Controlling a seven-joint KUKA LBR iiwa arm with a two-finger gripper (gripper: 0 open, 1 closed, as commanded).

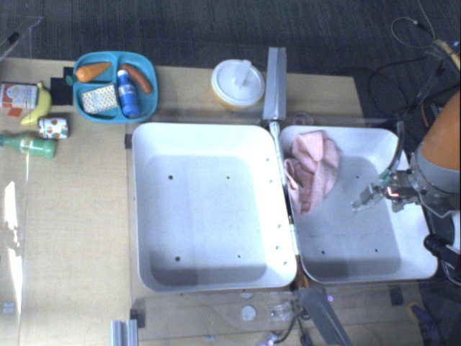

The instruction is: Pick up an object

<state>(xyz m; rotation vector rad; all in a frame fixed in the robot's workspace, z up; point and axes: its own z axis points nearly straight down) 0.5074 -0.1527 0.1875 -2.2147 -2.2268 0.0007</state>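
Presently, item one: a crumpled pink cloth (314,171), lying against the left wall of the right-hand shallow white bin (360,265), the only thing there to pick; item two: the grey arm's pincer (369,197), over bare bin floor just right of the cloth, nothing between its fingers, whether apart or together I cannot tell. Step in hand, by my reckoning: the approach, the next move being a short shift left and down onto the folds. Open floor lies between them, though the cloth hugs the divider beside the left-hand white bin (209,265), leaving scant room on that side.

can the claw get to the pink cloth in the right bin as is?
Probably yes: the claw sits over the right bin, with bare bin floor between it and the pink cloth by the left wall.
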